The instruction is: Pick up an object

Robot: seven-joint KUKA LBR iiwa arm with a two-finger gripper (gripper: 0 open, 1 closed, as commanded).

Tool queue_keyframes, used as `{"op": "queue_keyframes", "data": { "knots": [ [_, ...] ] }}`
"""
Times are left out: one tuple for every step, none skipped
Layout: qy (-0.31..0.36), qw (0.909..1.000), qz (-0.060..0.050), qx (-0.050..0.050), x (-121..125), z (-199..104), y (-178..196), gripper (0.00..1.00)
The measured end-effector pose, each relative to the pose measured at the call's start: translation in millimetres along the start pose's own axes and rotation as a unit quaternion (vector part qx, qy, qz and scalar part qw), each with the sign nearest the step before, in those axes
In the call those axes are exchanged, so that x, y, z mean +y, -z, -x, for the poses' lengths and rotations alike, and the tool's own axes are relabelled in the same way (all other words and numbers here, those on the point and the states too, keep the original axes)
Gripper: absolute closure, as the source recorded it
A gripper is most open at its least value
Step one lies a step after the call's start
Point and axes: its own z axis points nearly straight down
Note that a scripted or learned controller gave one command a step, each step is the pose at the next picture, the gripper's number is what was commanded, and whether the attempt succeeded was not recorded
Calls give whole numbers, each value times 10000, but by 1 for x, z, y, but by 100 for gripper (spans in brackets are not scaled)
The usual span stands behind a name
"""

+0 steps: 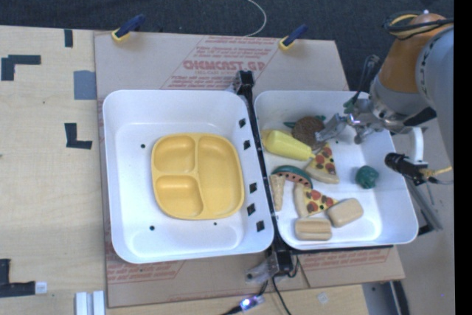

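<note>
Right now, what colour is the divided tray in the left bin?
Yellow: the divided tray shows plainly in the camera view.

Unreadable upside-down red print on cardboard

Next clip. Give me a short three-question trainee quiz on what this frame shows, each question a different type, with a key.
1. True or false: the yellow divided plate lies in the left bin.
2. Multiple choice: the small green ball sits (A) on the plate, (B) in the right bin, (C) on the cardboard.
3. Fill in: the hand is over the ____ bin, near the brown round item.

Key: 1 true; 2 B; 3 right.
</note>
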Motion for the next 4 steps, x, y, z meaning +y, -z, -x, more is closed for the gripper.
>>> {"op": "queue_keyframes", "data": {
  "knots": [
    [0,10000,32,-11,2,-1,-25,0],
    [10,10000,48,-4,3,-2,-13,100],
    [-14,10000,45,-8,8,2,32,100],
    [-9,10000,58,-11,5,-1,95,100]
  ]
}}
